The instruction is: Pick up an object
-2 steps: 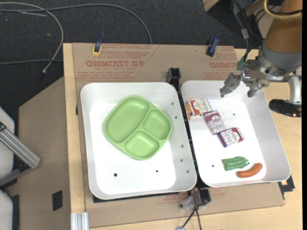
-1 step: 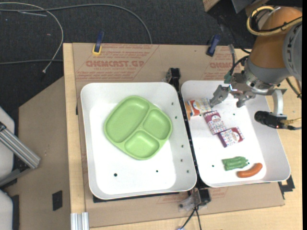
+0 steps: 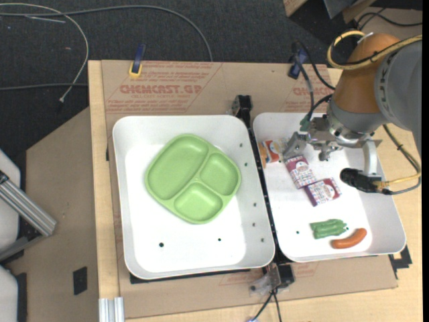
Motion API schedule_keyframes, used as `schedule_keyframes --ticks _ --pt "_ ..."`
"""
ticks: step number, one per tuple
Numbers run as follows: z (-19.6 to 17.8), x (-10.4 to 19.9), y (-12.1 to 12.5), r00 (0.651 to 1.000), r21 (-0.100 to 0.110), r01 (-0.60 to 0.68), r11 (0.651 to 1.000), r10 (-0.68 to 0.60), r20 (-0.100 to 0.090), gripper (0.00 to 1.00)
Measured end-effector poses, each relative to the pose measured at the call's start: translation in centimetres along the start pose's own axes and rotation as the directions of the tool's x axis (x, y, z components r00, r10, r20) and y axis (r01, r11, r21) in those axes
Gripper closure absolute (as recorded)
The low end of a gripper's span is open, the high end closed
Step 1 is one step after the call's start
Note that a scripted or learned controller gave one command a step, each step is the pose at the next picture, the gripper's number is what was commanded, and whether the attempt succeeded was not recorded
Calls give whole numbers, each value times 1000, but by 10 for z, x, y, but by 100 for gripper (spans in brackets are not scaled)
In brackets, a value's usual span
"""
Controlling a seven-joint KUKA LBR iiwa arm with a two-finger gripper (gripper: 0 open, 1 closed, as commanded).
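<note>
1. Arm reaches in over the right bin. Gripper sits low near that bin's upper left part, just above the packets.
2. Jaws: cannot tell whether spread or pressed together; metal parts blur into each other from this angle. Nothing visibly between them.
3. Candidate objects all lie in the right bin: purple packet just below the gripper, second purple packet touching or nearly touching it, orange-white wrapper by the bin's left wall, green pepper and sausage side by side near the front edge.
4. Left bin holds one green tray, three compartments, lying tilted in the middle.
5. Risks, as judged:
   - Packets lie flat; jaws may close above them and come up with nothing.
   - The two packets are so close that a grasp on one may drag or pinch the other.
   - The wrapper sits tight to the wall; a jaw could strike the rim there.
   - Pepper and sausage are rounded and may roll out of a closing grip.
6. Count: bins 2; tray 1; purple packets 2; wrapper 1; pepper 1; sausage 1. Worktop also carries a blue clip at its back edge.
</note>
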State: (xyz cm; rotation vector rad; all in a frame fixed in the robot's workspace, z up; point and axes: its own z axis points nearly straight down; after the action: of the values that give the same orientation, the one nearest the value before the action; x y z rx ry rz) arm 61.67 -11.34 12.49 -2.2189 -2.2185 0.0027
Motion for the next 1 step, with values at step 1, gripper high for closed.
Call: schedule_keyframes --ticks 1 --pt "42 1 -1 1000 2 0 1000 0 0 0"
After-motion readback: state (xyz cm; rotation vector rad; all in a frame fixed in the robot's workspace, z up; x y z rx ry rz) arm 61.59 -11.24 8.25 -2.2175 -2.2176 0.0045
